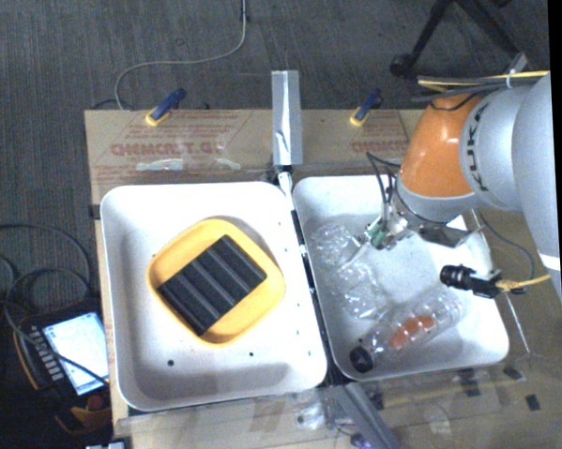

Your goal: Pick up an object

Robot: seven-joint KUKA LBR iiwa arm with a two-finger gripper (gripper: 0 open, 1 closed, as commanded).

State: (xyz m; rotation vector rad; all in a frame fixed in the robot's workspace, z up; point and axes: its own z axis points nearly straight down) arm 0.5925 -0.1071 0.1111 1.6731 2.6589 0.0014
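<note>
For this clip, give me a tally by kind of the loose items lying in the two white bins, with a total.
Yellow tray-like object with black ribbed insert, left bin: 1
Clear plastic bottle with dark cap and orange contents, right bin: 1
Clear crumpled plastic packaging, right bin: 1 cluster; separate pieces cannot be told apart
Total: 3

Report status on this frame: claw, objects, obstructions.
Claw low in right bin, finger state unclear. Clear bottle and crumpled plastic lying loose. Yellow tray in left bin.

Grey arm [512, 150] reaches in from right, orange-banded wrist angled down, claw [387, 230] low.
</note>
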